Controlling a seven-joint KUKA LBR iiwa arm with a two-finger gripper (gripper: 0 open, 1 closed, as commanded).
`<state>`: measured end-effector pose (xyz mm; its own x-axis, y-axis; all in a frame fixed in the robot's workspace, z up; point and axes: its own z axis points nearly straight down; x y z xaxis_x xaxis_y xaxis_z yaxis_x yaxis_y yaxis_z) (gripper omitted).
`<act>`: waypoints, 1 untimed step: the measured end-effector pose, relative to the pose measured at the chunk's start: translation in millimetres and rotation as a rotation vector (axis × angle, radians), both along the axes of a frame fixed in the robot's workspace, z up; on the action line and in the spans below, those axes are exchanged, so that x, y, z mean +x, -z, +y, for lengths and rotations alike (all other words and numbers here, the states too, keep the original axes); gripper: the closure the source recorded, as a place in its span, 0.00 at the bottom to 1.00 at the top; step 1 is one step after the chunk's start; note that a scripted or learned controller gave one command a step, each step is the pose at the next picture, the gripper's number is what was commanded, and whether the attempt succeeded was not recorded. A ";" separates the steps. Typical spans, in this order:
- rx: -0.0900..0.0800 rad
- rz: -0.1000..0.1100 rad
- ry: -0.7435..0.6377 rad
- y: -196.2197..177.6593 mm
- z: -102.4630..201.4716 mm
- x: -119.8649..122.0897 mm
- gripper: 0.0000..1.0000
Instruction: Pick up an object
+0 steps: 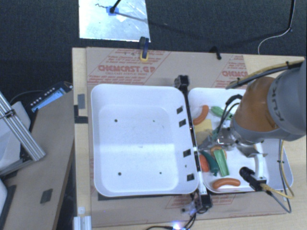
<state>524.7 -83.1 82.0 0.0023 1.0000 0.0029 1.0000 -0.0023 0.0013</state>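
Note:
The right white bin [273,176] holds several toy foods. An orange sausage [201,114] and a green piece [218,111] lie at its far left, with a pale yellow block [203,126] just below them. Nearer the front lie a green cucumber [222,162], a red-orange piece [205,163] and another orange sausage [226,182]. My gripper [215,142] hangs low over the left middle of this bin, between the yellow block and the cucumber. The grey arm with its orange band [256,107] covers the bin's middle and right.
The left white bin [103,99] sits beside the right one, and black clips [186,153] line the shared wall. Both bins rest on a cardboard sheet [129,68]. A yellow clamp [144,56] stands at the sheet's far edge.

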 end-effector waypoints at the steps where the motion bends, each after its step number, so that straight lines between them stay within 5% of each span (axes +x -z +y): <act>1: -0.002 -0.005 -0.004 -14.3 -0.1 2.3 1.00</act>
